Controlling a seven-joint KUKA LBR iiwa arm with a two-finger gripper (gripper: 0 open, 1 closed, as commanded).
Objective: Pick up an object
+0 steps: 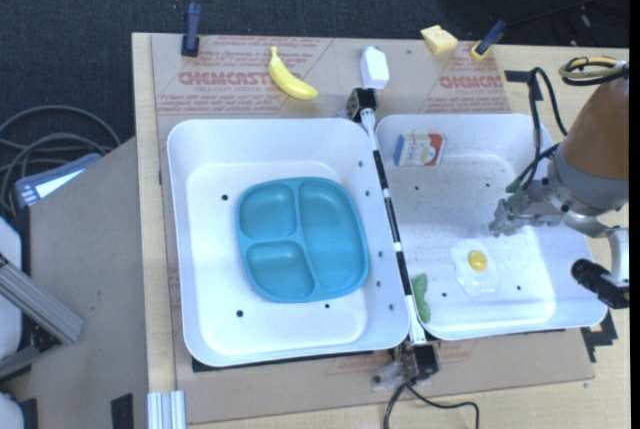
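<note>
In the right bin (530,132) lie a fried-egg toy (474,267) near the front, a small white carton with blue and red print (417,149) at the back left, and a green pod (421,297) against the front left wall. My gripper (508,215) hangs low over the right bin, just right of and behind the egg and apart from it. The grey arm with its orange band (605,132) comes in from the right. A blue divided plate (301,239) rests in the middle of the left bin (200,177).
On the bench behind the bins lie a yellow banana (290,77), a white block (374,67), a cheese wedge (438,39) and a blue-and-yellow tool (487,39). A blue clamp (190,27) sits at the back left corner. Cables run along the right side (545,107).
</note>
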